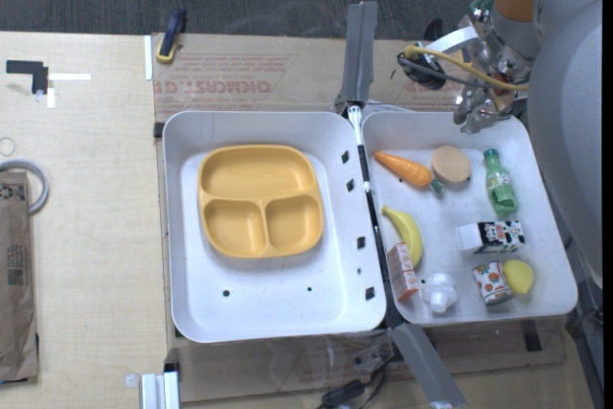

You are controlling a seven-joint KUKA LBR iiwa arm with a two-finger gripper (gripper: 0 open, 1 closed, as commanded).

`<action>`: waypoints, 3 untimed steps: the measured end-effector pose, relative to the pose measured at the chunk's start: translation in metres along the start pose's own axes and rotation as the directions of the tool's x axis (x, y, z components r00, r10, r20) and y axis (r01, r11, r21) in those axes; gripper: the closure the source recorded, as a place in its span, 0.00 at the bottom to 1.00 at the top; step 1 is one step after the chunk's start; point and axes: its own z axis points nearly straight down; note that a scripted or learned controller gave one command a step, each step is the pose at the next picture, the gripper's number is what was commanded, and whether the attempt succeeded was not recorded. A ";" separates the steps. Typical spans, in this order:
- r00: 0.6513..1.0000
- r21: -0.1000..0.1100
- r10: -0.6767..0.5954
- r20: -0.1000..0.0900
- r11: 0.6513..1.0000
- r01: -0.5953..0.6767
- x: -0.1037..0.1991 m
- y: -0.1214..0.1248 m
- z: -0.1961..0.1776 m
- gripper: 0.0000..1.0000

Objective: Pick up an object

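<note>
Two shallow white bins sit side by side on the bench; the right bin [546, 196] holds the loose items. At its far edge hangs the gripper [477, 115], nothing between its fingers; how wide they stand I cannot tell. Just below and slightly left of the fingers lies a tan round disc [451, 164], touching an orange carrot [403, 169]. A green bottle [499, 183] lies below them, to the right.
</note>
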 end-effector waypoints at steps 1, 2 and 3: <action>1.000 -0.001 0.019 0.000 1.000 -0.019 -0.005 -0.081 -0.018 1.00; 1.000 -0.001 0.020 0.002 1.000 -0.020 0.009 -0.057 0.015 1.00; 1.000 -0.001 0.020 0.002 1.000 -0.020 -0.003 -0.027 -0.042 1.00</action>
